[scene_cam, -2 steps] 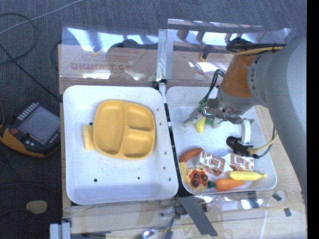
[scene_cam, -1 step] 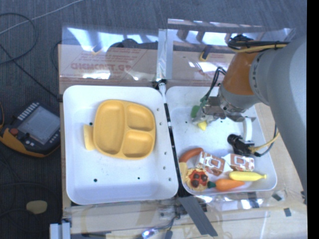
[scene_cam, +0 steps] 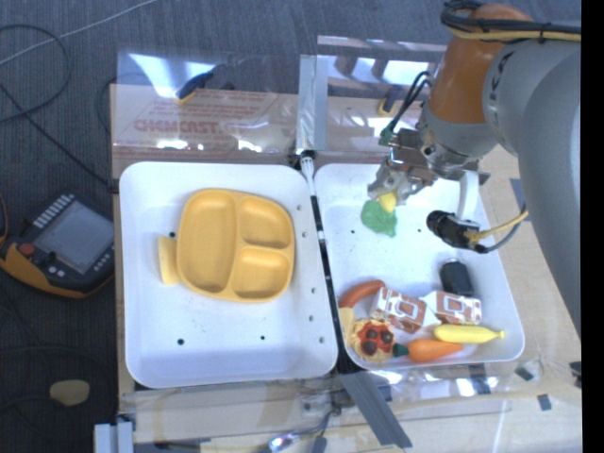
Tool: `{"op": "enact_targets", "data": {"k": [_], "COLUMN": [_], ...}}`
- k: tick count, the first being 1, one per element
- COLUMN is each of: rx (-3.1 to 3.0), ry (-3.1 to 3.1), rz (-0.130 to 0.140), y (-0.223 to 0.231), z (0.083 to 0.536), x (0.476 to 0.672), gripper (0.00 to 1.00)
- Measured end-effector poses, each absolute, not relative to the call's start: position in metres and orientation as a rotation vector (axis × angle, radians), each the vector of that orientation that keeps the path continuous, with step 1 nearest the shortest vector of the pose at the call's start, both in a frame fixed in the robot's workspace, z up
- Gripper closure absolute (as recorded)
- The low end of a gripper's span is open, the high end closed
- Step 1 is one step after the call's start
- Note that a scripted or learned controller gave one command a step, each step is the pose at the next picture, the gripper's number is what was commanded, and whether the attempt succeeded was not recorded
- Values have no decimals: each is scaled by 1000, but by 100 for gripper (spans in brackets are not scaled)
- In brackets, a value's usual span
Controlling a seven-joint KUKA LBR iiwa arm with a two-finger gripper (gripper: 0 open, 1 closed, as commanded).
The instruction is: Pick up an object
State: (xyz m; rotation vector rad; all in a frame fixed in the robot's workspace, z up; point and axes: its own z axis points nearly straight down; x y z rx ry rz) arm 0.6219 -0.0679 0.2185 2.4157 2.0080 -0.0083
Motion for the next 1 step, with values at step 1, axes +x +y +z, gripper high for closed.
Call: {"op": "enact_targets", "data": {"k": [1], "rx": [2594], "ry": [1774], "rz": [-10], "y": [-51], "z": [181], "x": [653], "gripper": [100]}}
